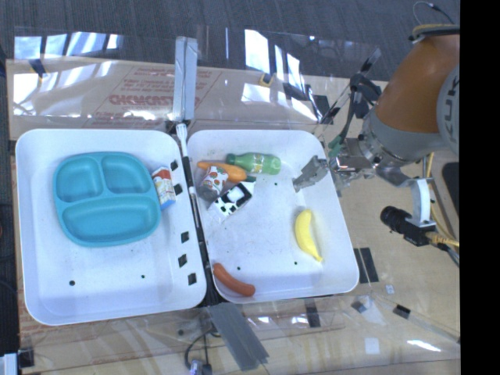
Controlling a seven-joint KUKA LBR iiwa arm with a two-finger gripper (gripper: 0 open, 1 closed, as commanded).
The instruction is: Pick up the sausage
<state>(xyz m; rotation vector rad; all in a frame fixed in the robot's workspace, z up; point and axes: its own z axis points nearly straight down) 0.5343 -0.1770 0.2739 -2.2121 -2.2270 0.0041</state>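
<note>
Where the two white bins meet at the centre of the frame, the right bin (336, 233) carries most of the items and the left bin (31, 233) the rest.

Right bin, lower left corner: sausage (233, 280), reddish-brown, lying flat at a slant close to the bin's lower rim, nothing touching it.

Right bin, right of centre: banana (308, 235), yellow, lying roughly upright in the frame, apart from the other items.

Right bin, upper part: green bottle (254, 162) on its side; just below and left of it a carrot (221, 169), orange; below these a small patterned packet (215, 182) and a black-and-white carton (234, 198), clustered close together.

Left bin: blue divided plate (105, 196), three compartments, in the bin's upper half; a small white and red carton (163, 187) just beside the plate's right edge.

Arm: enters from the upper right of the frame, orange band visible. The hand (312, 174) sits over the right bin's upper right area near the rim. Whether it is open or closed I cannot tell; nothing is seen in its hold.

Relation: the sausage lies well apart from the hand, down and to the left of it, with the banana lying between the two.
</note>
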